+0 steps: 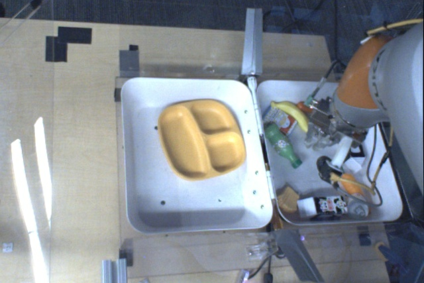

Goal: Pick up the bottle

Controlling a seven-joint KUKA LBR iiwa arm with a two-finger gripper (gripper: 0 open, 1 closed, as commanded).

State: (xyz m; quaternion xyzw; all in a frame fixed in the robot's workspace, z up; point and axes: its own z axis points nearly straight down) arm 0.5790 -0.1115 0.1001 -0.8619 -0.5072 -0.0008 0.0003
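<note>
We see the green bottle (282, 146) lying by the right bin's (391, 212) left wall, just left of the gripper (320, 134) — grip state unclear — with a banana (292, 113) nearby.

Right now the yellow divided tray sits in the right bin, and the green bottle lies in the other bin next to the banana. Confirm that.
Not quite. The camera view shows the yellow divided tray in the left bin, not the right. The green bottle lies in the other bin, the right bin, next to the banana.
</note>
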